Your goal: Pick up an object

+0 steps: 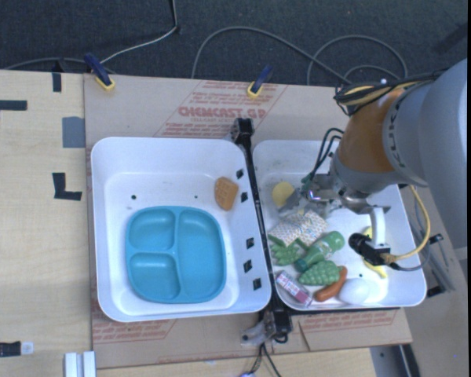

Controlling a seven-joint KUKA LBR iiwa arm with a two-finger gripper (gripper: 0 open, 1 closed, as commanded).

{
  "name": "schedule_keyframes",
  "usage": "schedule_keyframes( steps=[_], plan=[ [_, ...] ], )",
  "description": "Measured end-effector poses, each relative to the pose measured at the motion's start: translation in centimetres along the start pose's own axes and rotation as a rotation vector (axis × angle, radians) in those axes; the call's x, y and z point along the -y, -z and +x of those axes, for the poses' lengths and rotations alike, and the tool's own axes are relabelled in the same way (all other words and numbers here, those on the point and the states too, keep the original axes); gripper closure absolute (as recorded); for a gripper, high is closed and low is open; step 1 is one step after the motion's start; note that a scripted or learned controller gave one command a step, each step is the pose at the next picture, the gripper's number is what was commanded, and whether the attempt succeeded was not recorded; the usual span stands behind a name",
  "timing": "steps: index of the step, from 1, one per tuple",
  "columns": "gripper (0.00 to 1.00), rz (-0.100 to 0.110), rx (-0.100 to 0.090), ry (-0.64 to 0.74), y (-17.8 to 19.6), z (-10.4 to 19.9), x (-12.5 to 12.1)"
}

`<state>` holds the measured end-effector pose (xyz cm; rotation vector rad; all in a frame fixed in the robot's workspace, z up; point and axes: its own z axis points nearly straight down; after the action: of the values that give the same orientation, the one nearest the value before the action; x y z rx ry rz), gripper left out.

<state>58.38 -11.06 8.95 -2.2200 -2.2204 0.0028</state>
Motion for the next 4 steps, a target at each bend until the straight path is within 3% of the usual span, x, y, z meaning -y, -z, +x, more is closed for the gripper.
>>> schedule_keyframes(
  steps=[1, 4],
  plan=[
    [0.00, -0.006, 0.001, 0.002, -0.4, 1.7, -7.1],
    [0.00, -0.007, 0.002, 0.002, -0.3, 1.5, -3.8]
  ],
)
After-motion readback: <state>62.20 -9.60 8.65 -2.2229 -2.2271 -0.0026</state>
